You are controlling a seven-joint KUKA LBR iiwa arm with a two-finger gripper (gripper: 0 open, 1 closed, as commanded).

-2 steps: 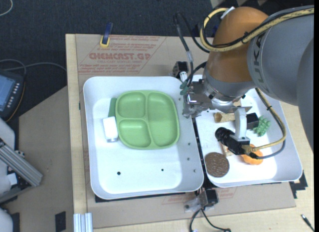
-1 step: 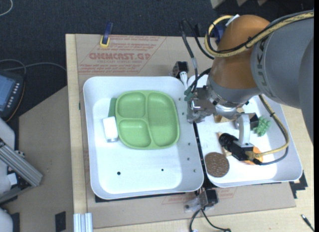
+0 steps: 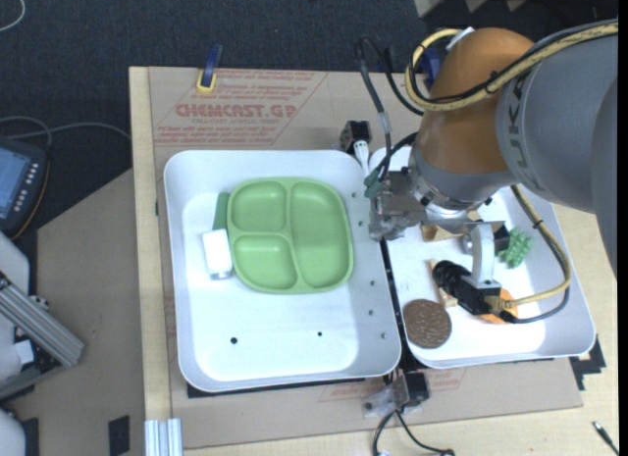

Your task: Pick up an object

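Note:
The grey arm with its orange band [image 3: 481, 101] hangs over the right bin [image 3: 559, 336]. Its gripper [image 3: 386, 213] points down at the bin's left wall, beside the divide between the two bins. Nothing shows held in it. In the right bin lie a brown round disc [image 3: 428, 324] at the front left, a small green toy [image 3: 516, 248] to the right of the wrist, and a small orange piece [image 3: 502, 298] near the middle. A tan scrap [image 3: 429, 233] peeks out under the wrist. The arm hides the back of this bin.
The left bin [image 3: 285, 346] holds a green divided plate [image 3: 290, 233], with a small white block [image 3: 217, 253] against the plate's left side and a dark green edge [image 3: 222, 211] showing under it. Cardboard [image 3: 235, 106] lies behind the bins.

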